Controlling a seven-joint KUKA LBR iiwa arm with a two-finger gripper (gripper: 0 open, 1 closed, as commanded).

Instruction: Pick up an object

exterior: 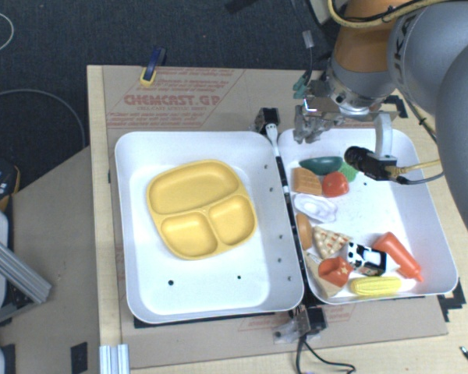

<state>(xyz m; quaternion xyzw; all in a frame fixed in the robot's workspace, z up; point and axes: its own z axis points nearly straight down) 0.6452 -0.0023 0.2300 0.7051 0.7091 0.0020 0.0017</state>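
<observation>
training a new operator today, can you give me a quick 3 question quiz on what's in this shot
1. True or false: the yellow divided tray lies in the left bin.
2. Which item lies nearest the front edge of the right bin? A) green item B) corn cob C) white item
3. Fill in: the hand sits over the ___ corner of the right bin, above the toy food.

Key
1. True
2. B
3. Far left; the orange carrot lies toward the opposite, near right side.
</observation>
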